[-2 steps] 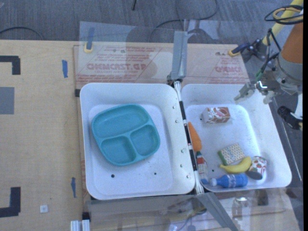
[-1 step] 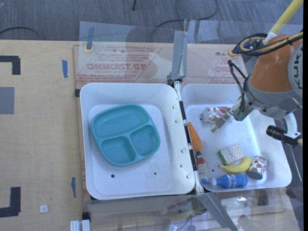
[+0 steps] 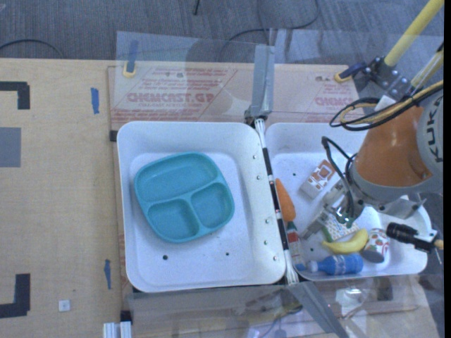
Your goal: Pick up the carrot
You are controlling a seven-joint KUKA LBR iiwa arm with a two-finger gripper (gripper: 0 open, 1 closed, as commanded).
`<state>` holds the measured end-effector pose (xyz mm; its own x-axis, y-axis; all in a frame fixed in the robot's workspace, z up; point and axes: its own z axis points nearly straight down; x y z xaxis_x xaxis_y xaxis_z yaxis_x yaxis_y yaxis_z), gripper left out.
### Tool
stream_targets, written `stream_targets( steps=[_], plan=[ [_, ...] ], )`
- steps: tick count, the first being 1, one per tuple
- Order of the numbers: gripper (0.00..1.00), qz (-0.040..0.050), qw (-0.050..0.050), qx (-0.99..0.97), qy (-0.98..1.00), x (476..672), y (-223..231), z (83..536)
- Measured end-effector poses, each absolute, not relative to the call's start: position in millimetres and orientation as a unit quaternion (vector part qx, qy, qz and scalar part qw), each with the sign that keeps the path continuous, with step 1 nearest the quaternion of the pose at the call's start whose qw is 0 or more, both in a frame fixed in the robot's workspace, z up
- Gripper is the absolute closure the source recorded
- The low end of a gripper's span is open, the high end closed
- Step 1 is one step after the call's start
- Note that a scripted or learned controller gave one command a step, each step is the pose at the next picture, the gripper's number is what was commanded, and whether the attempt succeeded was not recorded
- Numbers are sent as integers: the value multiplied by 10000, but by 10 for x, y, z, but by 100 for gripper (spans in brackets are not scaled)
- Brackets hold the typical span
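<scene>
Pale wood covers the bench, which carries two shallow white bins side by side, with a sheet of clear plastic bearing red lettering lying beyond them. Biggest of the pair in view is the left bin, and in it sits a teal plate divided into three compartments, lying flat and slightly turned. At the right, the arm with its orange band reaches in over the right bin, trailing black and yellow cables. Its gripper hangs low over the middle of that bin, above the clutter of small things; whether its fingers are apart or together cannot be made out, and nothing can be seen held between them. Along the left wall of the right bin lies the carrot, orange and pointing lengthwise from far to near, well left of the gripper and apart from it. A blue bottle lies on its side at the near edge of the bin. Just beyond it rests a yellow banana, curved. A small brown and white carton lies farther back, between the carrot and the arm.
</scene>
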<state>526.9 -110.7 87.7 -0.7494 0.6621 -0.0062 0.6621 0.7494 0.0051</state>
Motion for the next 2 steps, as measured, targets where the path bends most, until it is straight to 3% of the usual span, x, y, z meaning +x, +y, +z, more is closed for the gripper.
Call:
stream_targets(
  steps=[1,2],
  plan=[
    [100,24,110,3578,9337,5302,-1150,1001],
    [100,5,16,4914,8709,4805,-687,1846]
  ],
)
